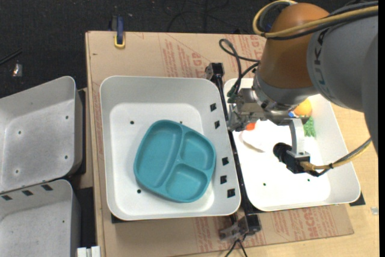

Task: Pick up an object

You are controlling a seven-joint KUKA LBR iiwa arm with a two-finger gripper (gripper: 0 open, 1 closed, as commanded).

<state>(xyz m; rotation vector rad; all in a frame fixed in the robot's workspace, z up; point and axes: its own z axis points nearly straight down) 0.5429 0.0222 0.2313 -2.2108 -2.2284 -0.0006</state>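
Note:
My gripper (245, 118) hangs low over the left part of the right bin (301, 192), close to the wall between the two bins. The grey and orange wrist covers most of it from above. A small red-orange thing (250, 126) shows right at the gripper's lower edge; whether it is touched I cannot tell. A yellow-orange object (304, 108) and a green object (310, 128) lie at the bin's right side, partly hidden by the arm. A pale curved piece (252, 143) lies on the bin floor just below the gripper.
The left bin (120, 99) holds a teal divided plate (174, 161). Both bins rest on a cardboard sheet (102, 57). A white perforated tray (36, 129) stands off the bench to the left. The front of the right bin's floor is bare.

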